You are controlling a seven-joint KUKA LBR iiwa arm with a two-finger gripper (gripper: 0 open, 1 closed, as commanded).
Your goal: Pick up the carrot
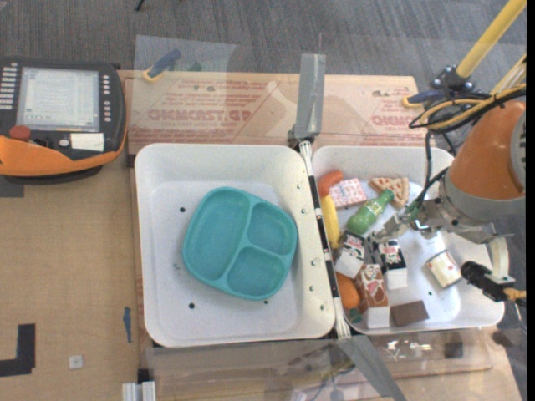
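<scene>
Carrot (348, 291) lies at left edge of right bin (481, 307), near its front, beside a brown block (374, 285); tool (407, 221) sits over mid-bin near green bottle (369, 213), apart from carrot; cannot tell its grip state; teal divided plate (241, 242) rests in left bin (159, 224).

— What sits on the tabletop (67, 257)?
— Two white bins: the left bin (159, 249), and the right bin (468, 303) touching it. A teach pendant (58, 119) lies at the far left, a cardboard sheet (267, 111) behind the bins.
</scene>
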